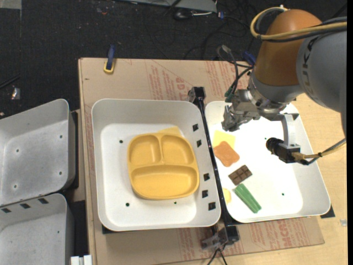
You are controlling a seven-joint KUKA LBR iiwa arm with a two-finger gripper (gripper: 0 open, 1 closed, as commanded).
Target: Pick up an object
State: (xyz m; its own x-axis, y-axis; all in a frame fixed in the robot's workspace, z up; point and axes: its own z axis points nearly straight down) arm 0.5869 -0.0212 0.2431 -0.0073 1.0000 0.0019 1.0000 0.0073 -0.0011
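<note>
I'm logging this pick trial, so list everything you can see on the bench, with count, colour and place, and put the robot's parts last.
Shallow plastic bins: two, white, side by side on the bench.
Divided plastic tray: one, yellow, middle of the left bin.
Flat yellow piece: one, right bin, near its left wall.
Flat orange piece: one, right bin, just below the yellow piece.
Brown chocolate-like block: one, right bin.
Green stick: one, right bin, front.
Clamp: one, blue and yellow, back left of bench.
End effector: one, grey, above the right bin's back left.
</note>
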